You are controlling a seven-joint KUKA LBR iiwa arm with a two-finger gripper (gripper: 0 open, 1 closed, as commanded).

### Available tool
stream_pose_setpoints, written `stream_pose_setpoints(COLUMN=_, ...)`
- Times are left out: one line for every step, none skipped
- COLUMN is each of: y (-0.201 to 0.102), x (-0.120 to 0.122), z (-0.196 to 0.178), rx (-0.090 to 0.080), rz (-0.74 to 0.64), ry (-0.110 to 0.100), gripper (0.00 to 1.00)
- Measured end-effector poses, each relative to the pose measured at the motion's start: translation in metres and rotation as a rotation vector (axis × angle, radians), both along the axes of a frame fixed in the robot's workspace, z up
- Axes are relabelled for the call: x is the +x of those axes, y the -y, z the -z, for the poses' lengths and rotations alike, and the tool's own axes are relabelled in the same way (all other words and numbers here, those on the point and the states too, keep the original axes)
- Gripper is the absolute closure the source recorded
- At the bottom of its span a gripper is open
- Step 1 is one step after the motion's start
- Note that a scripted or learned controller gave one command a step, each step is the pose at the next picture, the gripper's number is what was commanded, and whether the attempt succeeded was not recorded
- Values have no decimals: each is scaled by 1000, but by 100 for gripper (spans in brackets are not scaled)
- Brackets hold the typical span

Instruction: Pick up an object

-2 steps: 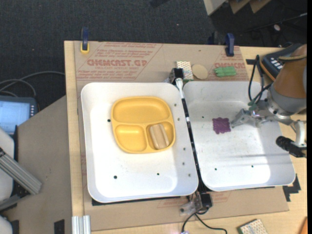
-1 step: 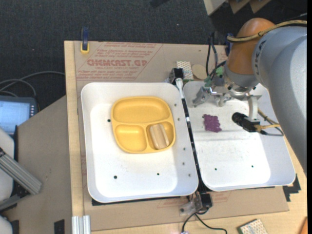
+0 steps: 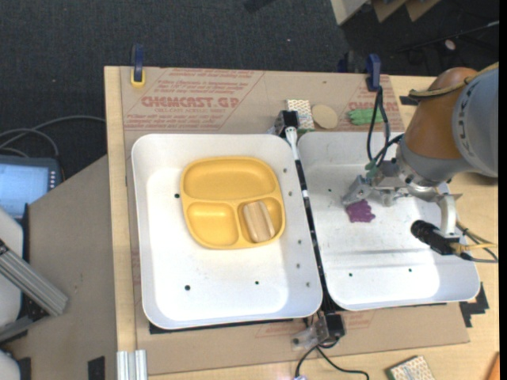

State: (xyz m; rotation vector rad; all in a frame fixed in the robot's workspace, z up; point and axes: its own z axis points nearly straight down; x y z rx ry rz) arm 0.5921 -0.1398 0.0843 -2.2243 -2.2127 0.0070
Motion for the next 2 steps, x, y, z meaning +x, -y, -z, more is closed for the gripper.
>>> stream_pose_setpoints(y=-48, x=-35, z=0, rx=4, rz=-8, ry=0, gripper=0)
stream_pose_setpoints(y=-44, x=-32, z=-11, rx=0, rz=-4, ry=8, gripper=100)
